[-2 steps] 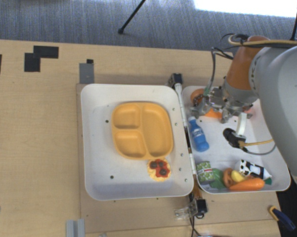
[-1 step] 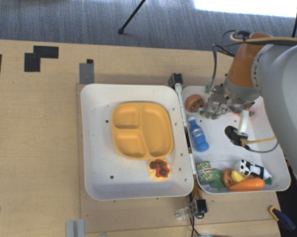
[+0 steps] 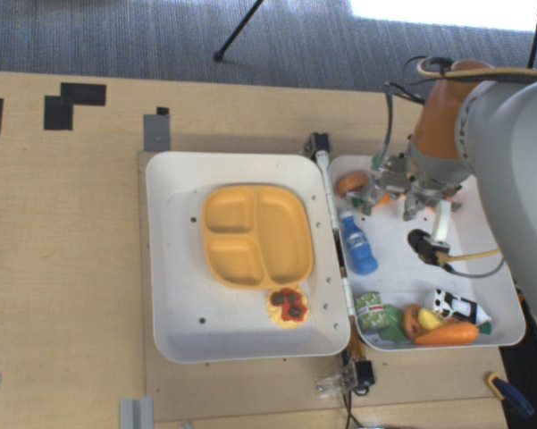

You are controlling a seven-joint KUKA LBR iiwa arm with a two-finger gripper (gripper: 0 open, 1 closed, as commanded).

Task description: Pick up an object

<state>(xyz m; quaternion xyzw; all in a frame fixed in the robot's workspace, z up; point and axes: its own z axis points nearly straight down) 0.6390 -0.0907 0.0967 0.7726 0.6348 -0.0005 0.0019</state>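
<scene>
One tool (image 3: 395, 195) hangs low over the far end of the right bin (image 3: 505, 324), carried by the grey arm (image 3: 509, 141) with its orange band (image 3: 442, 119). We cannot tell whether it is open or closed, and we see nothing held in it. Just to its left, near the bin's far corner, lies a brown rounded object (image 3: 349, 183), partly hidden. Nearer to us, a blue bottle (image 3: 357, 244) lies along the bin's left wall. At the near end we see a green packet (image 3: 375, 315), a carrot (image 3: 445, 334), a small yellow piece (image 3: 428, 318) and a black-and-white toy (image 3: 456, 307) clustered together. In the left bin (image 3: 174, 266) rests a yellow divided plate (image 3: 255, 235), and a small pizza-like toy (image 3: 289, 307) lies just beside its near edge. Both bins sit on the wooden surface (image 3: 62, 266).
</scene>
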